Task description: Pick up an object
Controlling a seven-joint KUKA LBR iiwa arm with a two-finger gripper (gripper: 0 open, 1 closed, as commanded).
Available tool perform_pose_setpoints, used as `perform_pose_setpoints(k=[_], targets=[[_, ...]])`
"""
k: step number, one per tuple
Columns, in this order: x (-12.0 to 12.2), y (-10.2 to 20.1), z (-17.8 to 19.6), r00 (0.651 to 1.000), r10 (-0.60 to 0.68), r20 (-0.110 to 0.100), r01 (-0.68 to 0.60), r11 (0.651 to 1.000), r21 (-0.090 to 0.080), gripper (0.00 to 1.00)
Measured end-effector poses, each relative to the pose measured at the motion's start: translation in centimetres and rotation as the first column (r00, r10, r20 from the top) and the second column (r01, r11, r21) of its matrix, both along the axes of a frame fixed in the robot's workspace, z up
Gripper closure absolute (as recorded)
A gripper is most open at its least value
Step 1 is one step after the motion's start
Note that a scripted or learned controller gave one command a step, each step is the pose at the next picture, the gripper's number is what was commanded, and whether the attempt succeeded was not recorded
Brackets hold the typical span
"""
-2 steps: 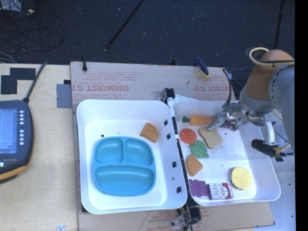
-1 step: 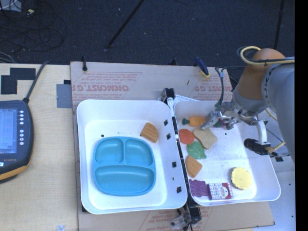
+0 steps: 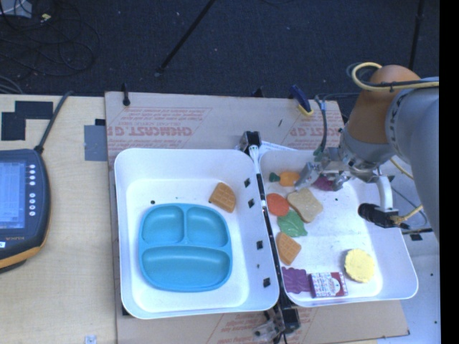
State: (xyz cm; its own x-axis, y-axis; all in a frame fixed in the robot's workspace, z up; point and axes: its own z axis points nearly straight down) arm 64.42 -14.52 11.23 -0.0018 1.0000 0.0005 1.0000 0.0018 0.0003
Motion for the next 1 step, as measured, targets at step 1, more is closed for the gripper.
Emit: perform_pose_setpoints(k=[1], targets=[[-3.48,6.38,1.99,1.000,0.003,-0.004,-0.003,1.000,0.003,0.00]])
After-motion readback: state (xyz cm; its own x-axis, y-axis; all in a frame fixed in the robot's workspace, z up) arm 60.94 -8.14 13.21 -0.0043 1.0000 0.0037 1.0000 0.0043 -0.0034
